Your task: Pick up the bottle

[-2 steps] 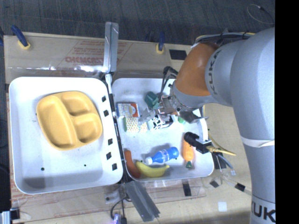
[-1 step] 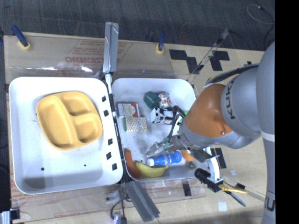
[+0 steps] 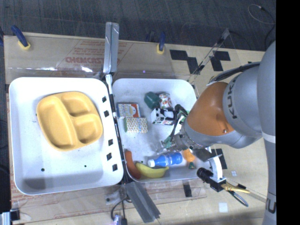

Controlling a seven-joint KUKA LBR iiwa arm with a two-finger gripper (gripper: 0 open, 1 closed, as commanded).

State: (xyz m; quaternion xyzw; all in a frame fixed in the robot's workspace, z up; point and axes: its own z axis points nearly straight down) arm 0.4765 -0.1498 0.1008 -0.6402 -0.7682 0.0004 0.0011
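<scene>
Your bottle lies on its side near the front wall of the right bin, blue body with a white cap end pointing left and an orange end toward the right. Its long axis runs nearly left to right, tipped slightly so the right end sits a little farther from the front rim. A banana lies just in front of it, touching or nearly touching along the bottle's lower edge, and a red piece sits at the banana's left end.

The jaws hang just behind the bottle, above its middle-to-right part, so the bottle lies a short way toward the front rim from them. Whether they are apart or together you cannot tell; the wrist and cabling cover them from this angle, and nothing shows between them.

The arm comes in from the right, its orange band bulking over the bin's right side, wrist pointing down and leftward into the bin.

In my judgement, the coming move turns on shifting toward the front rim and closing across the bottle's short width, with the banana crowding one side.

Farther back in the same bin sit two small cartons, a green item and a black-and-white toy, all well apart from the bottle. The left bin on the surface carries a yellow divided tray.
</scene>
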